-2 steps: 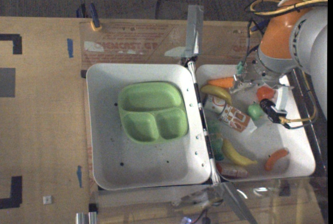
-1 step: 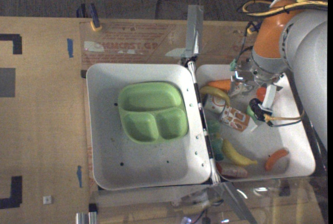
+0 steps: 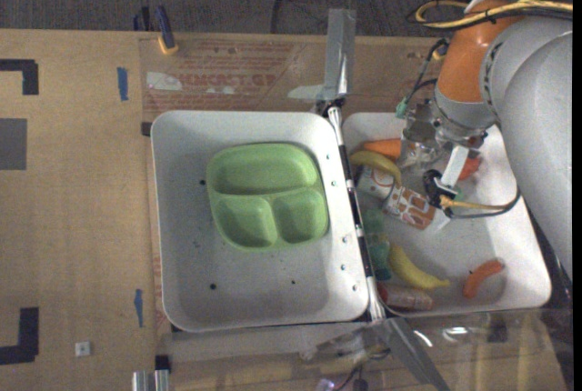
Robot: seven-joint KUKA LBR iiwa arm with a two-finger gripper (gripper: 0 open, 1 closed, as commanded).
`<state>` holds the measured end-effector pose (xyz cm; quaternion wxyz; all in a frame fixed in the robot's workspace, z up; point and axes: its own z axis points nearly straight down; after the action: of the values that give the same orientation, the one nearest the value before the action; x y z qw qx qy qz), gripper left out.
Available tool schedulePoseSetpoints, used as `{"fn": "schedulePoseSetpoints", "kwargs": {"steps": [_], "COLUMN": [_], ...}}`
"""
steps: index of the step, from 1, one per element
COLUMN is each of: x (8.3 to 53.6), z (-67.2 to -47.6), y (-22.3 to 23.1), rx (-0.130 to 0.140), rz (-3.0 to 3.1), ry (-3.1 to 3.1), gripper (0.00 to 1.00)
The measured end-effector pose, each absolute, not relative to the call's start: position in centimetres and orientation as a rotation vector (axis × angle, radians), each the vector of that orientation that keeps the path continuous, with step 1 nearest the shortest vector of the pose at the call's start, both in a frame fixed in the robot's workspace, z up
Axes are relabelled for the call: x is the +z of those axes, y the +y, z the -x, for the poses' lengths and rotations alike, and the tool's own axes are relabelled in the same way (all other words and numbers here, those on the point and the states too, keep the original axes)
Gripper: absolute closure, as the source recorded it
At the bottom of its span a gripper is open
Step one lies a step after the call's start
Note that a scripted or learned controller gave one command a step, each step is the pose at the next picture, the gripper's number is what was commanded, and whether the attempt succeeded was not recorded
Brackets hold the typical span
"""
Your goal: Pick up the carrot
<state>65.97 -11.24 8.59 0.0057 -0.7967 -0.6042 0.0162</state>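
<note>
just above the carrot (image 3: 384,147), gripper (image 3: 420,153) hovers

There are two white bins (image 3: 173,225). One green tray (image 3: 266,195) sits in the left bin. The right bin (image 3: 527,280) has two bananas (image 3: 416,269), three orange carrots (image 3: 482,277) and one small carton (image 3: 403,201).

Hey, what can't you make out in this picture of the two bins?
- Gripper: the wrist hides the fingers, so open or shut is unclear.
- Carrot: its right end runs under the gripper; contact is unclear.
- Carton: print too blurred to read.
- Item at the right bin's near edge: too blurred to identify.
</note>
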Motion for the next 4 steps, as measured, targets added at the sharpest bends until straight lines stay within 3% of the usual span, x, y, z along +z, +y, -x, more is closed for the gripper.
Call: {"fn": "schedulePoseSetpoints", "kwargs": {"steps": [1, 2, 3, 4], "x": [8.7, 8.7, 9.1, 18.6], "z": [-65.6, -65.9, -65.6, -65.1], "y": [-12.5, -12.0, -12.3, -4.9], "rx": [0.018, 0.002, 0.02, -0.003], "rz": [2.21, 2.211, 2.207, 2.336], "ry": [-2.221, -2.232, -2.229, -2.104], "gripper": [1.0, 0.0, 1.0, 1.0]}}
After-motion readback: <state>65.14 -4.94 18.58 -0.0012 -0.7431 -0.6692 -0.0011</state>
